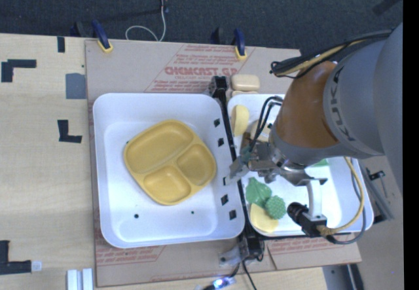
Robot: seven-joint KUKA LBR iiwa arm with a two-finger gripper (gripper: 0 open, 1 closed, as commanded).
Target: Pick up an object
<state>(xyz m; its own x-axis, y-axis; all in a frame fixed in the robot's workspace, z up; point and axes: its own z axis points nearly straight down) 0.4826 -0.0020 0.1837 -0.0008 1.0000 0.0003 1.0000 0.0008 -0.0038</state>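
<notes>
The arm is reaching down into the right bin (353, 213).

The big grey and orange arm is hiding most of that bin, and the tool (256, 165) is sitting low by the bin's left wall; I cannot tell its state. A green toy (265, 196) is lying just below it, touching a yellow piece (262, 219). Another yellow piece (240, 118) is peeking out above. A yellow divided tray (170, 161) is lying in the left bin (111, 151).
</notes>
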